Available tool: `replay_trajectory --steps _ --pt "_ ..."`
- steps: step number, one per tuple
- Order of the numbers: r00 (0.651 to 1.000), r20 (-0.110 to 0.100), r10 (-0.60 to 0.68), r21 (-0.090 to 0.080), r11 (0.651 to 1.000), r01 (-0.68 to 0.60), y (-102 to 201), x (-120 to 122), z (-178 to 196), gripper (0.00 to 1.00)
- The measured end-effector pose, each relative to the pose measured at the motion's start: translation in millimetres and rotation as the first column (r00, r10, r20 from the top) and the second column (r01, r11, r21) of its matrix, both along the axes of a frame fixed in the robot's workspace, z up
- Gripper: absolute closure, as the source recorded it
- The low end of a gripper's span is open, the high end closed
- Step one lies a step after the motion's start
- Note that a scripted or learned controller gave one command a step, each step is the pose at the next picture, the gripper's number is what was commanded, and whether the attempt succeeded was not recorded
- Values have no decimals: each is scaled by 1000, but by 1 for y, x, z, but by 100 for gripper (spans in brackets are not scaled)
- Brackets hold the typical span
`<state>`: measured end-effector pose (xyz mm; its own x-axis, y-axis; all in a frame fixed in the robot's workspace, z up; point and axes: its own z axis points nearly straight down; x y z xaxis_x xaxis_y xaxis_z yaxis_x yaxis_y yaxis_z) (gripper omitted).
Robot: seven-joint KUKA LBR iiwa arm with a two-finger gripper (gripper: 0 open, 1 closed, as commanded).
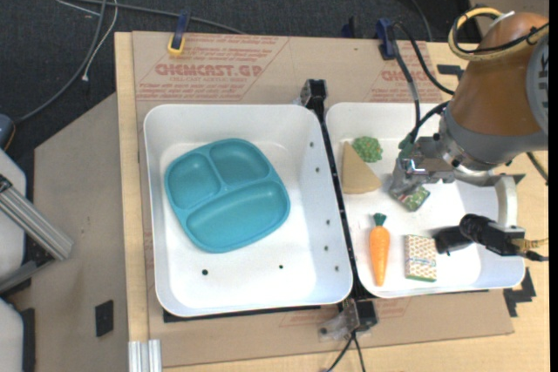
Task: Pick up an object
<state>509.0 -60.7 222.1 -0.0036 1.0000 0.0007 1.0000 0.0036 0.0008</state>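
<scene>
The arm comes in over the right bin [453, 279] with its gripper [408, 184] low among the toys, right at a small greenish object [415, 199] that lies just under the fingertips, though from here I cannot tell how wide the hand stands or whether it has hold of anything. Around it lie a broccoli floret [367, 149] beside a tan wedge [357, 171], a carrot [379, 250] and a small printed box [420, 258] near the front. The left bin [174, 274] holds a teal divided plate [228, 193].
</scene>
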Motion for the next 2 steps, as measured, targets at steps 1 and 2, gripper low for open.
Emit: replay_trajectory --steps 1,2 --pt "1000 2 2 1 1000 -2 56 25 5 100" --pt "1000 0 3 1 1000 -3 108 29 2 100"
